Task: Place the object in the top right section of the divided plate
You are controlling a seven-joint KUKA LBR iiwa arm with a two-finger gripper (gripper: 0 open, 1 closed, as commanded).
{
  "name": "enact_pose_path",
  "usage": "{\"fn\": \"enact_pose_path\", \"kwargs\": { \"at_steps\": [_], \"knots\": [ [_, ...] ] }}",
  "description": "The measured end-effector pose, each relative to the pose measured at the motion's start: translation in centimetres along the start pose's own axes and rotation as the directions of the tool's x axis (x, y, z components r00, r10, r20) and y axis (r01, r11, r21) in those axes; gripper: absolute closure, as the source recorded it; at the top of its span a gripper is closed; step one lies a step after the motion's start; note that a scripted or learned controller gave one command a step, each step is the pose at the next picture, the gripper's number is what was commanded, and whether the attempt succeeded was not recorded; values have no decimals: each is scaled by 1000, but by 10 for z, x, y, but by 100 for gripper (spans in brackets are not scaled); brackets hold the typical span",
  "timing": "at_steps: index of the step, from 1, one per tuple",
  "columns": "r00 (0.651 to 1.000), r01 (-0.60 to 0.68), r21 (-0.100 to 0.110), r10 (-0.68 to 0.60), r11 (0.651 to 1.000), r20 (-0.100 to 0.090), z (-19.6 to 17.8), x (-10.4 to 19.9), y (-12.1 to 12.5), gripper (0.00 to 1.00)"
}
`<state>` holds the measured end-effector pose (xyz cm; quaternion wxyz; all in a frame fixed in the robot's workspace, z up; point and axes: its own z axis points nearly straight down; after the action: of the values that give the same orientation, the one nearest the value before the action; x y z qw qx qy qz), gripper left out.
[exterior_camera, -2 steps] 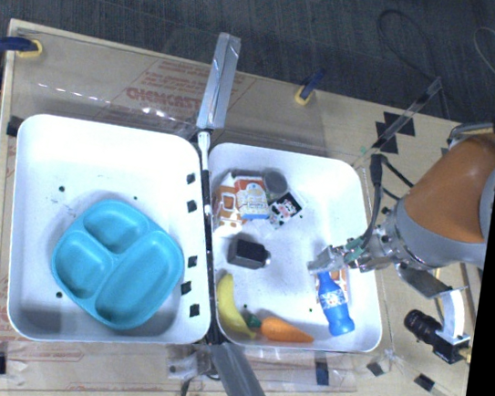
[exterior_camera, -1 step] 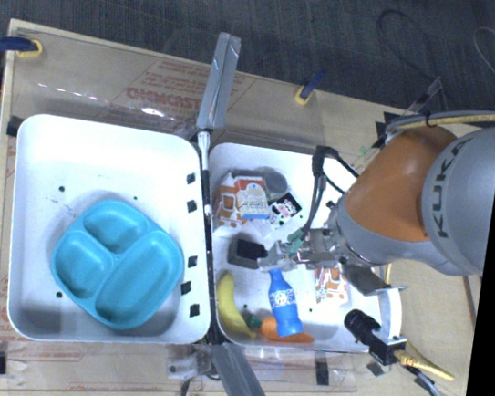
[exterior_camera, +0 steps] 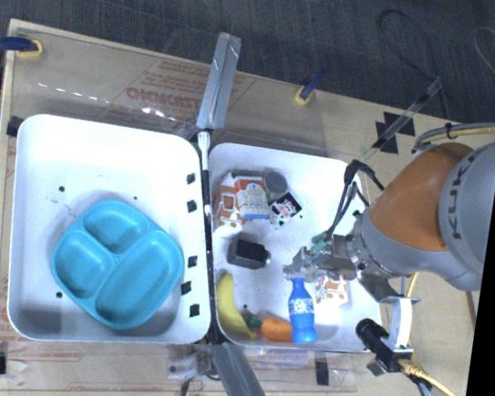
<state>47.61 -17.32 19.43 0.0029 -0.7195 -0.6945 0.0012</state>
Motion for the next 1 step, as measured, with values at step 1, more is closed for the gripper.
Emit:
{"fn": "enact_pose_path", "kwargs": {
  "at_steps": [1],
  "knots": [
    [936,353,-2,-353,936,3,3,95,26,100]
  ]
}}
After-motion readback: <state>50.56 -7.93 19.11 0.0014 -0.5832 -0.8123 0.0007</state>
